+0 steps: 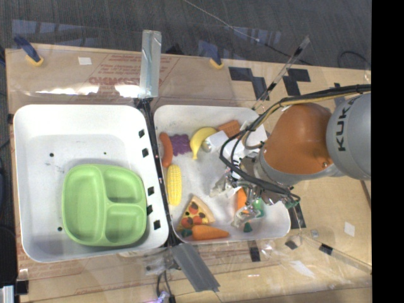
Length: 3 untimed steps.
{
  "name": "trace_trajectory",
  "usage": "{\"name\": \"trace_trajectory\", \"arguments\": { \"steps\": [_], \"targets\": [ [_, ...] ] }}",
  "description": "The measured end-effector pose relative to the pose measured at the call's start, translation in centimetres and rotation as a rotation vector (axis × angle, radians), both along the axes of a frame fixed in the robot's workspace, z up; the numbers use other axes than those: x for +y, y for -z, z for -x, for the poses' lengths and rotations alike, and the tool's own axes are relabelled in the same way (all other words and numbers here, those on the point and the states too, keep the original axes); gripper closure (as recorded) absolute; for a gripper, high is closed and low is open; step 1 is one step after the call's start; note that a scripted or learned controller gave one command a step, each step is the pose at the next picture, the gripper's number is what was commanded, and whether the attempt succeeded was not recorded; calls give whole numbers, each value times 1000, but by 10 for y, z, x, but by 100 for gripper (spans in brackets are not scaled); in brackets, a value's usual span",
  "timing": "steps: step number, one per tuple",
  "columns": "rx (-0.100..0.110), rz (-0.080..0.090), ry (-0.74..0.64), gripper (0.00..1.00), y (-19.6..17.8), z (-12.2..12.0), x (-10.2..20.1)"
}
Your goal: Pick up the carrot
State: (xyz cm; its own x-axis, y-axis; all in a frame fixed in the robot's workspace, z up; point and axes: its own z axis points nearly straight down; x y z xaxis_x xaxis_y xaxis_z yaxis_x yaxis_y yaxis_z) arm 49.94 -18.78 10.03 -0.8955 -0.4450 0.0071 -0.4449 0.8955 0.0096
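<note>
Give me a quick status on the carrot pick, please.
Gripper low in right bin, fingers unclear. Carrot lying free by near wall. Pizza slice beside it.

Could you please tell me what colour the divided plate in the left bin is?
The divided plate is light green, seen plainly in the camera view.

I'm looking at a robotics lab, KUKA arm (328, 144) over two taped-down white bins (38, 169), toy food, cardboard-covered bench (189, 74), grey carpet.
</note>
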Motion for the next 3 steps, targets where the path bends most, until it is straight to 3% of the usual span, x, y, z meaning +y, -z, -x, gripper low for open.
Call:
{"name": "trace_trajectory", "arguments": {
  "steps": [1, 2, 3],
  "targets": [
    [-11, 3, -9, 100, -14, -5, 2],
    [-15, 7, 166, 100, -92, 5, 26],
    [-7, 3, -76, 100, -30, 9, 21]
  ]
}}
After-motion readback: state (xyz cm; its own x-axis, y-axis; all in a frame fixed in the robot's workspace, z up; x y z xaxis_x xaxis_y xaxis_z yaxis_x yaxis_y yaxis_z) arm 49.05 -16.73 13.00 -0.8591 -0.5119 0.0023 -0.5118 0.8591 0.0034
